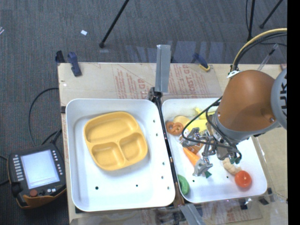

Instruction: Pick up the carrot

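- Orange and long, the carrot (191,156) lies in the right bin (260,184), close to its left wall and a bit toward the near side.
- The gripper (204,167) hangs just right of the carrot, low in the bin. I think it is there to reach for it.
- I cannot tell if the jaws are wide or narrow, because wires and metal parts hide them. Nothing shows between them, so I would not say the carrot is held.
- A red tomato (243,179) sits near the right corner. A green veggie (183,185) lies near the carrot, on the near side.
- A pretzel (175,127) lies on the far side of the carrot.
- The left bin (79,191) holds a yellow tray (116,140) with three parts.
- The carrot lies flat and slanted, so the jaws may need to turn to fit across it.
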Controlling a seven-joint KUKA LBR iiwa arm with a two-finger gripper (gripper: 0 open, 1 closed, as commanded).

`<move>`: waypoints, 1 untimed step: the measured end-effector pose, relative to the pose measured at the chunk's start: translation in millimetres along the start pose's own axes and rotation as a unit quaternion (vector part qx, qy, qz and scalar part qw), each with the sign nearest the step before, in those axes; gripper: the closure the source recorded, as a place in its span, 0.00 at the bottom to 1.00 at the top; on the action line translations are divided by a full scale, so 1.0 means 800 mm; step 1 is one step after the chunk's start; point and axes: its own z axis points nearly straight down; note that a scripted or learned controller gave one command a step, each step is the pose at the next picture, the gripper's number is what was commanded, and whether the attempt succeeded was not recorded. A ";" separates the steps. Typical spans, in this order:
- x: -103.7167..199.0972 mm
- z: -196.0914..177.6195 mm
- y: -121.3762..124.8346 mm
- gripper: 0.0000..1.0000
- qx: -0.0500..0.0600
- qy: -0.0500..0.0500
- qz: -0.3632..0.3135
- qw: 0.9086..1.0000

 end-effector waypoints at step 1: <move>-0.041 0.000 -0.004 0.00 0.000 0.000 -0.100 0.995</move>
